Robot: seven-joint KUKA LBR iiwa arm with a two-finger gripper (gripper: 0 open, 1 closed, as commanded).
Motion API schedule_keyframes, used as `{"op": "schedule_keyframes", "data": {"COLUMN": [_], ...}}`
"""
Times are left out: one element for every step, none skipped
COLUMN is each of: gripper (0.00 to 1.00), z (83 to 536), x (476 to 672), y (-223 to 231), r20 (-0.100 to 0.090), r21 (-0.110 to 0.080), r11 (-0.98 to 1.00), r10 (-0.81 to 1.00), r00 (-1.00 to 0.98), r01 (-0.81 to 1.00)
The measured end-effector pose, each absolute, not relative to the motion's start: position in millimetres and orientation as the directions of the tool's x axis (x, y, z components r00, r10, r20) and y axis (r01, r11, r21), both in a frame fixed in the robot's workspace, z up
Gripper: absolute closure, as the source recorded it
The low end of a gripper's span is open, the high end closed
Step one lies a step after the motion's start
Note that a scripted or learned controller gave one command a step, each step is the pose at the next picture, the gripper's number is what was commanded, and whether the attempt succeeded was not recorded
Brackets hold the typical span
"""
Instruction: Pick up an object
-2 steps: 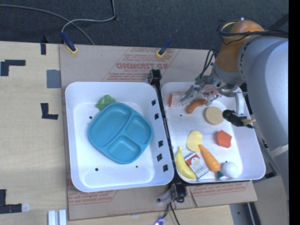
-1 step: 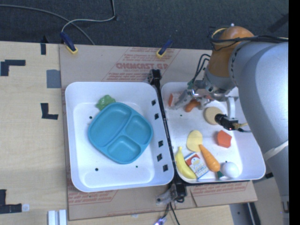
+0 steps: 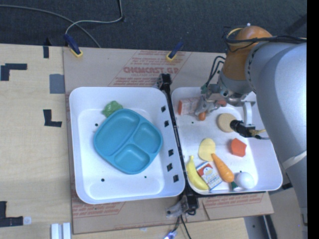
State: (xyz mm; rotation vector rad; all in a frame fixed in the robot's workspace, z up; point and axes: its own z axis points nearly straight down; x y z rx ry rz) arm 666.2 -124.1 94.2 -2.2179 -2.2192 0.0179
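My gripper (image 3: 203, 108) hangs low over the back left part of the right bin (image 3: 266, 158), pointing down and to the left. A small orange piece (image 3: 201, 116) lies right at its tip; whether it is touched is unclear. A red and white packet (image 3: 183, 107) lies just to the gripper's left. Further forward in that bin are a tan round disc (image 3: 226, 122), a yellow lump (image 3: 207, 147), a red-orange block (image 3: 239, 147), a carrot (image 3: 222, 167), a banana (image 3: 194, 175), a small printed box (image 3: 210, 176) and a white ball (image 3: 244, 179).
The left bin (image 3: 82, 148) holds a blue divided plate (image 3: 128, 141) with a green item (image 3: 112, 107) at its back edge. A black clip-lined wall (image 3: 172, 133) separates the bins. My grey arm (image 3: 279, 98) covers the right bin's right side.
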Motion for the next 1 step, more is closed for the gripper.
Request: {"op": "schedule_keyframes", "data": {"gripper": [1.0], "z": [184.7], "x": [573.9], "y": [-47.4], "r20": [0.001], "r21": [0.001], "r11": [0.003], "r10": [1.0], "r00": [-0.003], "r01": [1.0]}}
